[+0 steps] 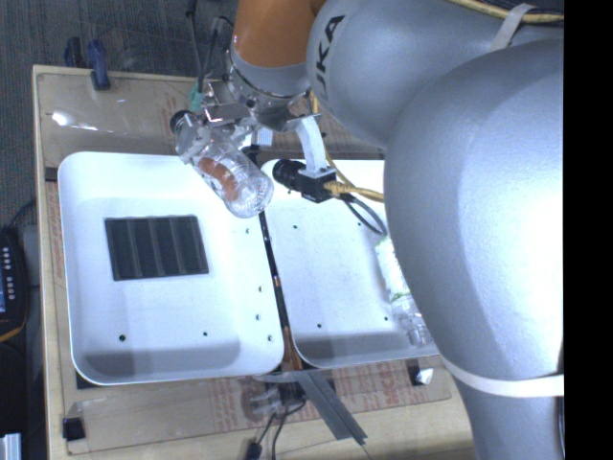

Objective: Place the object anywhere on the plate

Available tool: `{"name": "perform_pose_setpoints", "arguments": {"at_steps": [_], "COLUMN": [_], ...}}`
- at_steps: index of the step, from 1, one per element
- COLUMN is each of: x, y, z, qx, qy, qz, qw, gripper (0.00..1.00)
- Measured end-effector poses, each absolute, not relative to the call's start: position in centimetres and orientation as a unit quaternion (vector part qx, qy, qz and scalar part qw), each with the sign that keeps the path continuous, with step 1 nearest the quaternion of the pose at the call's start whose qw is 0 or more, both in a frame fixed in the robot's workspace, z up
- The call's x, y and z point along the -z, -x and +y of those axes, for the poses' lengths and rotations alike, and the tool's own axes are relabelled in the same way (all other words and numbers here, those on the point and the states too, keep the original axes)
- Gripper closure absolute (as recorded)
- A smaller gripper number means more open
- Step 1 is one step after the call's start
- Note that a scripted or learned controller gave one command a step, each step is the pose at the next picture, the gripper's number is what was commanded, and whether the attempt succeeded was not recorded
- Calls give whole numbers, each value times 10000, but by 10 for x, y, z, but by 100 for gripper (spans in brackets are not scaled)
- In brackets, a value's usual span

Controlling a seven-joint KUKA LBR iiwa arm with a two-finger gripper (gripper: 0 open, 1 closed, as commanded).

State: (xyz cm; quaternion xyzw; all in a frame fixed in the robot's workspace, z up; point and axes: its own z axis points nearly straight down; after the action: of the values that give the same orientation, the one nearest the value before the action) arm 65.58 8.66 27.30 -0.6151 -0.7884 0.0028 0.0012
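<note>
The plate [156, 247] is a dark grey ribbed rectangle lying flat in the middle of the left bin [81, 190]. My gripper [230, 175] hangs over that bin's far right corner, above and to the right of the plate. Its clear plastic fingers [244, 192] point down toward the divider between the bins. A small orange-brown object [221, 171] shows between the fingers, held off the bin floor. The orange band of the arm [273, 17] sits just above the wrist.
The right bin [326, 286] lies under the large grey arm body [460, 171], which hides its right side. A pale tube-like item [391, 274] and a clear piece [414, 329] lie along that bin's right edge. A black cable fitting [299, 178] hangs beside the gripper.
</note>
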Motion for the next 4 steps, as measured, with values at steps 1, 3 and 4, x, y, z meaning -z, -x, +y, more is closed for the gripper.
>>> {"name": "perform_pose_setpoints", "arguments": {"at_steps": [1, 3, 4], "x": [-282, -253, -219], "y": [-656, -648, -655], "z": [87, 151, 161], "qx": [-38, -12, -22], "qy": [6140, 4952, 4213], "qz": [-7893, -8688, -9069], "qw": [19, 3, 22], "gripper": [100, 100, 100]}}
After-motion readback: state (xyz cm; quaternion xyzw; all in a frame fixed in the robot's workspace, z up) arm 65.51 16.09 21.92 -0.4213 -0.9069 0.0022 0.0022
